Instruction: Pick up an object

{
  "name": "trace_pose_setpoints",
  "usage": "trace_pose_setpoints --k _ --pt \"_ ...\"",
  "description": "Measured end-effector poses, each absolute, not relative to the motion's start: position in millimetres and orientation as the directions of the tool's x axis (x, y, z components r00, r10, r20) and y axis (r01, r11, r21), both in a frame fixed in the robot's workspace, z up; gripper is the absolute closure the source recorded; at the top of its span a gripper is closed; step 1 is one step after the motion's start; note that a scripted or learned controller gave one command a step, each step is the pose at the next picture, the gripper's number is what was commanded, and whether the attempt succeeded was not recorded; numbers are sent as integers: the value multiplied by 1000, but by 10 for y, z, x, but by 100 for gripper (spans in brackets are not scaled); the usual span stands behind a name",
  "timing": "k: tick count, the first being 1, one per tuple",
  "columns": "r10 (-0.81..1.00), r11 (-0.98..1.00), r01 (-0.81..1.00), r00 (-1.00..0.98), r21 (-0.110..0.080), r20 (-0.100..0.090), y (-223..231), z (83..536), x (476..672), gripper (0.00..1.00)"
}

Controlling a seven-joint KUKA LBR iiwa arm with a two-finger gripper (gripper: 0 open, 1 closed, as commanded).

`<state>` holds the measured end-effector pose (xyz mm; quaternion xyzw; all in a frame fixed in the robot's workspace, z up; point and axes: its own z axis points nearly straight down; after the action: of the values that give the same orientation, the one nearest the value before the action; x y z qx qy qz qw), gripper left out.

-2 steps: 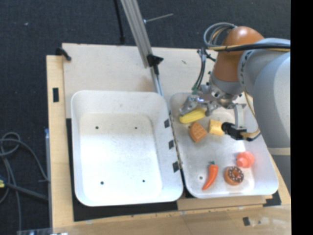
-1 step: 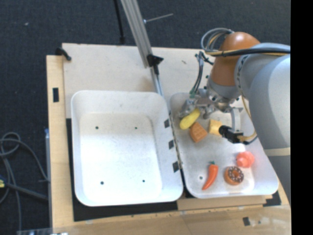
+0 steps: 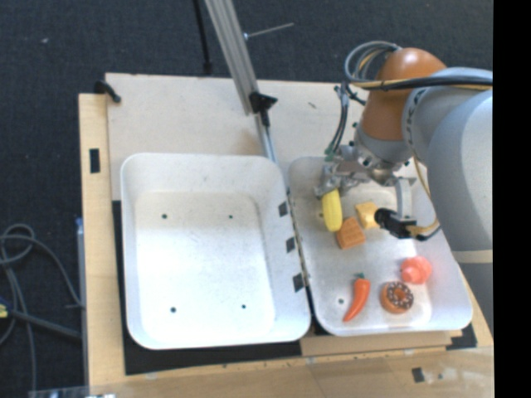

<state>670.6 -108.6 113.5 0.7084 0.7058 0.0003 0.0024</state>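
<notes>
My gripper (image 3: 333, 187) hangs over the far left part of the right bin (image 3: 444, 313), directly above a yellow corn-like piece (image 3: 332, 211) that stands just beneath it. An orange-brown block (image 3: 350, 235) lies next to the yellow piece, and a pale yellow block (image 3: 367, 214) sits to its right. Nearer the front lie an orange carrot (image 3: 357, 298), a brown doughnut (image 3: 397, 297) and a red-orange piece (image 3: 416, 269). The wrist hides the fingertips.
The left bin (image 3: 203, 247) stands beside the right one, their rims meeting at dark clips (image 3: 293, 243). A slanted metal pole (image 3: 236, 48) rises behind the bins. A black cable connector (image 3: 390, 220) hangs by the arm over the right bin.
</notes>
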Motion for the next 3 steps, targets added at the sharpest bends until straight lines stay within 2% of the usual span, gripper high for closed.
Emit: trace_pose_setpoints --k 2,3 --pt "1000 0 1000 0 7 -2 -1160 2282 6724 100" --pt "1000 7 1000 -7 2 1 -564 2392 6678 100"
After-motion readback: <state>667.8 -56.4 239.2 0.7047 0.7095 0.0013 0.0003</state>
